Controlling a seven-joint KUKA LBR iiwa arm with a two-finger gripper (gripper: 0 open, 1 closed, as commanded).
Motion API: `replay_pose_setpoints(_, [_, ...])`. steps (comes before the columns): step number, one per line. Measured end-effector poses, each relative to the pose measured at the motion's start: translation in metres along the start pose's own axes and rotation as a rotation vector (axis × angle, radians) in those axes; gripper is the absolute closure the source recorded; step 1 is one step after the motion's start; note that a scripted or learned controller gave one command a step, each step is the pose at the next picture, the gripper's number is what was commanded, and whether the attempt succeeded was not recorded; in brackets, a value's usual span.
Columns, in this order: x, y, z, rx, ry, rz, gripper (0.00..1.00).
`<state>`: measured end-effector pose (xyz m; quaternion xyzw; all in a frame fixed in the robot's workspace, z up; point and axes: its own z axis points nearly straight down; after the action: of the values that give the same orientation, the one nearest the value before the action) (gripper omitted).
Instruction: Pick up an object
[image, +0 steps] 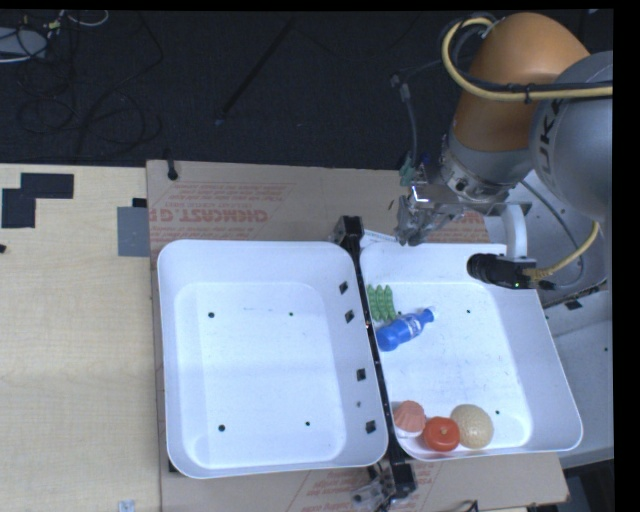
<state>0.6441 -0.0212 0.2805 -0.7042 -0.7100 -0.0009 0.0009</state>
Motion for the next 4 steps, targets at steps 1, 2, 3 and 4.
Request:
replay_pose_setpoints(1, [0.082, -0.019, 0.011, 0.005, -0.001, 0.002, 1.00])
replay_pose_setpoints(2, [0.145, -0.006, -0.013, 0.000, 0.000, 0.001, 1.00])
replay_pose_setpoints(3, [0.197, -0.077, 0.081, 0.018, -0.004, 0.003, 1.00])
replay_pose_setpoints(4, [0.228, -0.119, 0.178, 0.017, -0.006, 0.005, 1.00])
